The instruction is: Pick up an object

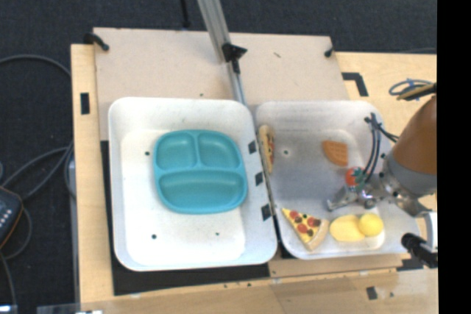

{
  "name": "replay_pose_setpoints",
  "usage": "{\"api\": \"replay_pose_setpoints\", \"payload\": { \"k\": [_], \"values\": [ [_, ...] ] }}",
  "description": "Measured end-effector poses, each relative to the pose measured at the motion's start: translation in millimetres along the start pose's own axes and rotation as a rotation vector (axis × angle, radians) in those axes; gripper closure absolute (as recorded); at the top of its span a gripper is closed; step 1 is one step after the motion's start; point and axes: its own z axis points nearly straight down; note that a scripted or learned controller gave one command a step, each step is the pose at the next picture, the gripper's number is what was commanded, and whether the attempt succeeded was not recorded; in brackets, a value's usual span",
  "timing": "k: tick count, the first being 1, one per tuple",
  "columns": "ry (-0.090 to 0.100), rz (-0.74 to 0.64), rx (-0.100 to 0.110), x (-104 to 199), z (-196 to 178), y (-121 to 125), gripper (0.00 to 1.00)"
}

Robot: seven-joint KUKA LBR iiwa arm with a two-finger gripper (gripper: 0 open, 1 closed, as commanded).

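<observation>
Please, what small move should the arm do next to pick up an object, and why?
Probably lower the pincer a little toward the yellow toy just in front of it. The pincer sits low in the right bin, with nothing visibly between its fingers, and the yellow toy is the nearest item; the pizza slice and orange piece lie farther.

Teal divided plate (199, 171) lay mid left bin (121, 158), metal pole (210, 7) slanted over the bench's (88, 283) far edge, black cables (29, 151) ran left of it.
</observation>
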Motion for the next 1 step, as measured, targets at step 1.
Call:
{"api": "replay_pose_setpoints", "payload": {
  "k": [1],
  "values": [
    [-0.002,0.006,-0.006,-1.7,-12.3,1.4,1.0]
  ]
}}
